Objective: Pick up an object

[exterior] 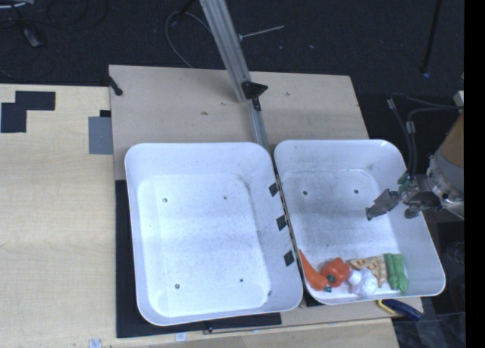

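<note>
We are watching the arm reaching in from the right edge of the frame, its claw (392, 204) hanging above the right side of the right bin (341, 158), with nothing between its fingers. The dark fingers are looking spread apart, one reaching left toward the bin's middle, so we are reading the claw as open.

The things to be picked are lying bunched along the bin's lower edge, at the lower right of the frame: an orange carrot-like piece (309, 272), a red lump (337, 268), something white (364, 283), a tan piece (369, 264) and a green piece (395, 271), all touching or just beside one another. The left bin (144, 158) is sitting beside it on the surface (53, 210).

We are judging this the approach step. Next, the claw is needing to travel toward the frame's lower edge, settle over one piece and descend.
</note>
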Action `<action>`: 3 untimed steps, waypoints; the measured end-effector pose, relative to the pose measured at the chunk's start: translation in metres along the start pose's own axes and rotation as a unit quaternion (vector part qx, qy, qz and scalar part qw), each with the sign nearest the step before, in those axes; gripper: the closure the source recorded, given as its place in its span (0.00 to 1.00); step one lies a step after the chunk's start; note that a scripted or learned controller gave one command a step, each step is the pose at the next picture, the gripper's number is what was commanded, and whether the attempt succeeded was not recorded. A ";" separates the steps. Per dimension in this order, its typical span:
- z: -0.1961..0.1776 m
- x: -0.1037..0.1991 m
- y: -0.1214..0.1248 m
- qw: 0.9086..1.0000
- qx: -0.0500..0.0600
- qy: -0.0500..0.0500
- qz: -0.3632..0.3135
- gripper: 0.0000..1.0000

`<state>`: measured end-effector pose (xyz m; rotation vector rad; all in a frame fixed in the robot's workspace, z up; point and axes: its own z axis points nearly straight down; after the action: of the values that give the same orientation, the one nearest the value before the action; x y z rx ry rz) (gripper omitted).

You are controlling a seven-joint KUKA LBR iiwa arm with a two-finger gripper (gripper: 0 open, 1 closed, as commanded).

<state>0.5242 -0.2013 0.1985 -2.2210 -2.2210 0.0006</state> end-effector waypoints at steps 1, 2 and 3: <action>-0.075 0.069 0.015 1.000 -0.003 0.000 -0.003 0.00; -0.015 0.138 0.027 1.000 0.002 0.001 -0.002 0.00; -0.152 0.191 0.038 1.000 -0.003 0.000 -0.001 0.00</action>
<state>0.5621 -0.0104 0.3505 -2.2216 -2.2267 -0.0077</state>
